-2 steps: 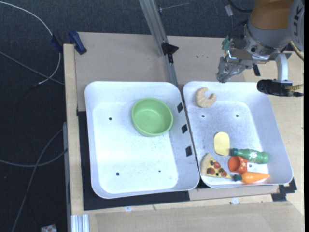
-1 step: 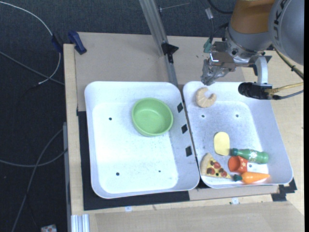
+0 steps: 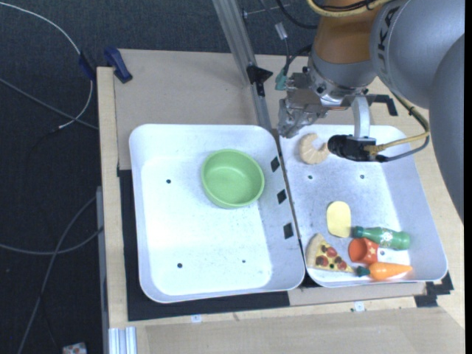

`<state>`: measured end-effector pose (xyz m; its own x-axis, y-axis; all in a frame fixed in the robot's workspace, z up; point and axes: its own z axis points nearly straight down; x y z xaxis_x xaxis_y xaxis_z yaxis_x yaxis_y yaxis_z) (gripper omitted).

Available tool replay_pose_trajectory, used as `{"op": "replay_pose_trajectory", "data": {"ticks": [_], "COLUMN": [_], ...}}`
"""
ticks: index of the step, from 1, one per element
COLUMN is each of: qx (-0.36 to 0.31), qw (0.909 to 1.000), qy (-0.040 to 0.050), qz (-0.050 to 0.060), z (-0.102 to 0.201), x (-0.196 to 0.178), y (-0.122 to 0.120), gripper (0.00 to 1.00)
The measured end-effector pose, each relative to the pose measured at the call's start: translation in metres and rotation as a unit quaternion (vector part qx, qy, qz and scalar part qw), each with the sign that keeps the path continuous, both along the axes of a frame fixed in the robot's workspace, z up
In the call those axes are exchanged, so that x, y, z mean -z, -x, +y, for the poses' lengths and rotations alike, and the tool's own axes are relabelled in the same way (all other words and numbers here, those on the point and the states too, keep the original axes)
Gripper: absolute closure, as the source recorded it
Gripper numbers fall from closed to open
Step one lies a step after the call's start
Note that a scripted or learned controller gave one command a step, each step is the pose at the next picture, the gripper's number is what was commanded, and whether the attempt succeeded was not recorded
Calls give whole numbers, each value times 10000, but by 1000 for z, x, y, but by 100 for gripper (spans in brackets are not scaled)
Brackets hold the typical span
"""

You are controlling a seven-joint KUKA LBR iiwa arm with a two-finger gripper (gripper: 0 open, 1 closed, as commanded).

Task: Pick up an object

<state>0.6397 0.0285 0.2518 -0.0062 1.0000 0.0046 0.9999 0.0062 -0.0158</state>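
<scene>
My gripper (image 3: pixel 293 126) hangs over the far left corner of the right bin (image 3: pixel 413 198), just left of a tan croissant (image 3: pixel 312 149) that lies on the bin floor. Nothing shows between its fingers. Nearer the front of that bin lie a yellow oval piece (image 3: pixel 338 218), a pizza slice (image 3: pixel 327 255), a green bottle (image 3: pixel 383 236), a red-orange piece (image 3: pixel 361 250) and an orange carrot (image 3: pixel 389 271). A green bowl (image 3: pixel 233 178) stands upright in the left bin (image 3: pixel 169 227).
A metal post (image 3: pixel 240 43) rises at a slant behind the bins, close to the gripper. The ridge between the two bins carries black clips (image 3: pixel 281 195). A blue clamp (image 3: pixel 116 63) sits at the bench's far left corner.
</scene>
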Motion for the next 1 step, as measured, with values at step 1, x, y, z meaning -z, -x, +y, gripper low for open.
{"op": "replay_pose_trajectory", "data": {"ticks": [1], "qx": [2], "qw": [10000], "qy": [7], "qz": [9], "z": [51], "x": [18], "y": [3], "gripper": [100]}}
